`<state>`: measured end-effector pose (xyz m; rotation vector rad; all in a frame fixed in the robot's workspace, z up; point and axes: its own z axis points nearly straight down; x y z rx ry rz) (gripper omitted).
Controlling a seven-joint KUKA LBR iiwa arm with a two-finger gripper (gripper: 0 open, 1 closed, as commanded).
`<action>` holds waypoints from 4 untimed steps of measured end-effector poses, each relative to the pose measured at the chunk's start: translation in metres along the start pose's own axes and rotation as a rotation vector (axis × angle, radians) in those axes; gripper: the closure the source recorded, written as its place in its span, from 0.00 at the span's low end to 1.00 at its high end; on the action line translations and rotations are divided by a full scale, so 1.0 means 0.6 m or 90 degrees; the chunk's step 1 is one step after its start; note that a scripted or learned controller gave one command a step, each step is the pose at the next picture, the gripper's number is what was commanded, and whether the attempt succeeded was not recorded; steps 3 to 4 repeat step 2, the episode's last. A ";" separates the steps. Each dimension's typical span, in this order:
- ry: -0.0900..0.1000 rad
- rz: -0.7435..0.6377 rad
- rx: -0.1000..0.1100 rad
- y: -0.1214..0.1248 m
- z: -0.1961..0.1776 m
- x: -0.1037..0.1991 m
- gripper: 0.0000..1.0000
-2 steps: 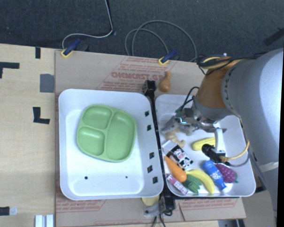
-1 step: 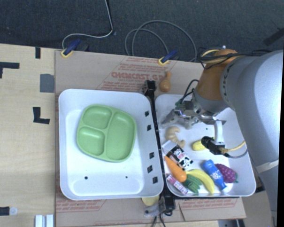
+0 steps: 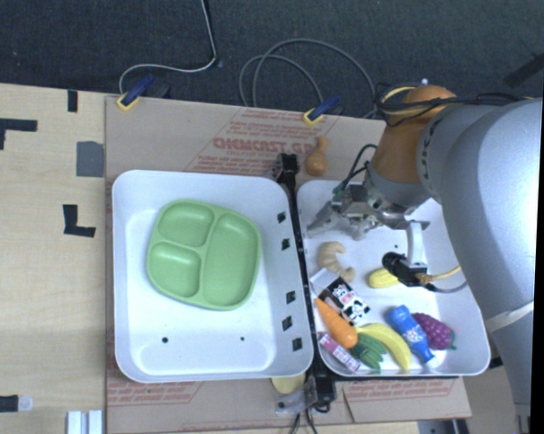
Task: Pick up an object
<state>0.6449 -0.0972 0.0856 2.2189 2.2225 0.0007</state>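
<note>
The grey arm [image 3: 489, 203] loomed largest, over the right bin [image 3: 471, 306]. Its gripper [image 3: 349, 213] hung at that bin's far end, above the pale cashew-shaped piece [image 3: 331, 254]; its grip could not be told, possibly bare. At the bin's near end lay carrot [image 3: 337, 321], banana [image 3: 385, 342], blue bottle [image 3: 407, 329] and grapes [image 3: 434, 330]. The left bin held a green plate [image 3: 204, 254].

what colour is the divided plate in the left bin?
Light green. The divided plate lies in the left bin; the camera view shows it plainly.
</note>
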 end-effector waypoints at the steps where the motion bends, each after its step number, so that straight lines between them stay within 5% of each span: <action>1: -0.001 0.000 -0.002 -0.027 -0.001 -0.004 0.00; 4: -0.001 0.000 0.000 -0.017 -0.001 0.001 0.00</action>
